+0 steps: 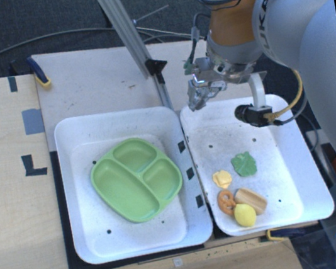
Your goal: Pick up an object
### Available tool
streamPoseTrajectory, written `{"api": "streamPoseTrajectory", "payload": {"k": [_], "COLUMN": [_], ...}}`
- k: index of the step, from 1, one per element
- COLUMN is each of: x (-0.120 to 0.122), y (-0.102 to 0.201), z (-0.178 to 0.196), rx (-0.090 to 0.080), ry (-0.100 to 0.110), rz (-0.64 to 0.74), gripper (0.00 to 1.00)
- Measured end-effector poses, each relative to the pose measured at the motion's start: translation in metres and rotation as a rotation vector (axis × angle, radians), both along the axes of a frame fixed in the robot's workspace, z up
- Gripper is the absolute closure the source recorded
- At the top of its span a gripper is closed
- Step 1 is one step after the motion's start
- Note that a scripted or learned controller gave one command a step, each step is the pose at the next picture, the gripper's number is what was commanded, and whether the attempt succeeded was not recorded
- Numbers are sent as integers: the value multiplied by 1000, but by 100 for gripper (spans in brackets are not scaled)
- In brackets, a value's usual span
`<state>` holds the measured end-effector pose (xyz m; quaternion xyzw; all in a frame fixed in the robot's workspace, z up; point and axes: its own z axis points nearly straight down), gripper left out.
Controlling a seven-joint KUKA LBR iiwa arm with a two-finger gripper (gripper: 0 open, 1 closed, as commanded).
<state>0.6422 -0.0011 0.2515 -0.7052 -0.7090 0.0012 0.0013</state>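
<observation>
The right bin [284,143] holds several small toy foods near its front: a green leafy piece [244,164], a pale yellow piece [223,179], an orange pretzel-like ring [226,201], a tan block [251,199] and a yellow lemon [245,215]. My gripper [196,99] hangs over the back left corner of that bin, well behind the foods, with nothing visible between its fingers.
The left bin [76,178] carries a green divided plate [137,178]. A slanted metal post [128,29] rises behind the bins. A black cable fitting [251,114] hangs off the arm over the right bin's back edge. A blue-and-yellow clamp [38,72] lies on the bench at back left.
</observation>
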Motion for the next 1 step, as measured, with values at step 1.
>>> {"api": "streamPoseTrajectory", "payload": {"k": [1], "x": [-13], "y": [50], "z": [-16], "rx": [1], "ry": [1], "rz": [1], "gripper": [100]}}
